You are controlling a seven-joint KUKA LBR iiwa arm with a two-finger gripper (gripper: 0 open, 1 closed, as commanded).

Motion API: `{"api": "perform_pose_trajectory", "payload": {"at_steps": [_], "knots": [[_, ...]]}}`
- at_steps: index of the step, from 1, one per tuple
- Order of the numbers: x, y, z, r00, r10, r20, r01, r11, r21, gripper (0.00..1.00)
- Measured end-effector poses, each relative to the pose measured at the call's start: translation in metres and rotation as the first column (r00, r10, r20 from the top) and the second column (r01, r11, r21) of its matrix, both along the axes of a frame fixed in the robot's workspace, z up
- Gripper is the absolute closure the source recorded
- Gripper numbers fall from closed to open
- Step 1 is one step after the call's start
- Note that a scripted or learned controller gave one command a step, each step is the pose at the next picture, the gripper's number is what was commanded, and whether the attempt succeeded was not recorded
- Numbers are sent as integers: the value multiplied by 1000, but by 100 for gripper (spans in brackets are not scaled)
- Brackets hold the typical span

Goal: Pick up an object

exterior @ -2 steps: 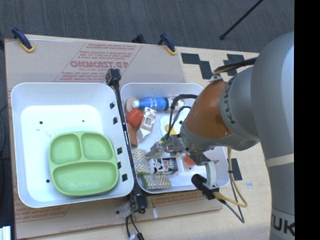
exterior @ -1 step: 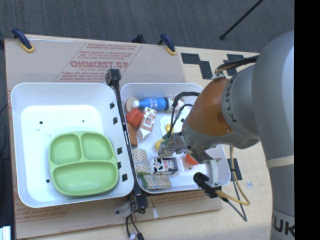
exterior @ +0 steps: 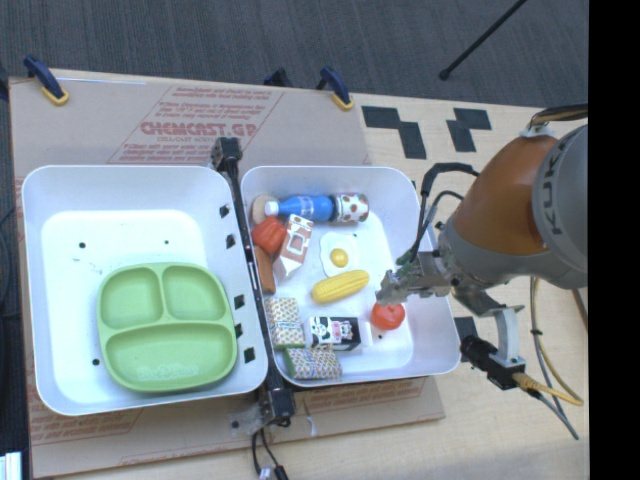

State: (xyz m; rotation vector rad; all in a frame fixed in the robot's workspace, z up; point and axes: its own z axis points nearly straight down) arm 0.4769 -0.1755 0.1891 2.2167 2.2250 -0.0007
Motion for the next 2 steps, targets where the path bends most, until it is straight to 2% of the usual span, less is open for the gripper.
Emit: {"api": "perform_pose_trajectory", "payload": {"at_steps": [1,2], "knots": [[58,-22,88,1000,2,2,-2,1000,-1,100],[118,-34,11,1000,4,-2,-4,1000,1,100]]}}
